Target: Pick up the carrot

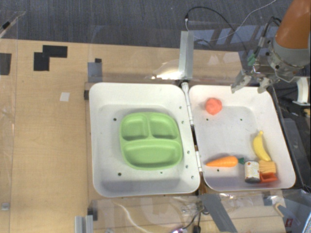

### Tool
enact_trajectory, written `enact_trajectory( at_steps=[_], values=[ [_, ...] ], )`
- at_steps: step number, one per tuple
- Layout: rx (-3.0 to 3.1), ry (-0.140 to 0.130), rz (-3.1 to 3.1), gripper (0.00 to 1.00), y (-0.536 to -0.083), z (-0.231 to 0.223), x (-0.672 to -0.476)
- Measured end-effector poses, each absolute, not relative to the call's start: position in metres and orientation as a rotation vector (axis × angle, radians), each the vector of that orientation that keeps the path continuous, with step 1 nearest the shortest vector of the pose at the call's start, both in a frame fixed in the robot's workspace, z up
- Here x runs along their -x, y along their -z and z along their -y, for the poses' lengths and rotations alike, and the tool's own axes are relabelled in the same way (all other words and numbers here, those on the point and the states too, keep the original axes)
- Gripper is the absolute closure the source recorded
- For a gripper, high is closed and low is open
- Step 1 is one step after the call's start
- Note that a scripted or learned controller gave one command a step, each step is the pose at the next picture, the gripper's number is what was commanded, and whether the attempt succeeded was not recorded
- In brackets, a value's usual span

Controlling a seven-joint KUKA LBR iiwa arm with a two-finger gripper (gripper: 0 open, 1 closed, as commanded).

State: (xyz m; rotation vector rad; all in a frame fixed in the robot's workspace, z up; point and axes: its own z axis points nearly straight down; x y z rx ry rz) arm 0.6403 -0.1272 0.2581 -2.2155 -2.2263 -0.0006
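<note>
My tool, fingers spread and holding nothing, hangs over the right bin's far edge, well apart from the carrot.

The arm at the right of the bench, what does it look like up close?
The arm has a broad orange band above a pale grey wrist. Its gripper ends in two thin, light metal fingers. Slim cables, one with a green bit, run beside the wrist.

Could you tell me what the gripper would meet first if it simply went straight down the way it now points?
Most likely bare floor at the far right corner of the right bin. The gripper, fingers spread, points down there, though depth is unclear. The carrot lies near the front edge.
</note>
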Motion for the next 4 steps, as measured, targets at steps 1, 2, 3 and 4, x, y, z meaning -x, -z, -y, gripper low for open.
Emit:
enact_trajectory(
  at_steps=[1,2,3,4],
  values=[
    [1.947,0.000,2.463,0.00,-0.151,0.128,-0.574],
    [1.868,0.000,2.523,0.00,-0.112,0.088,-0.508],
    [1.176,0.003,2.914,0.00,-0.117,0.118,-0.487],
    [1.308,0.006,2.861,0.00,-0.090,0.117,-0.501]
  ],
)
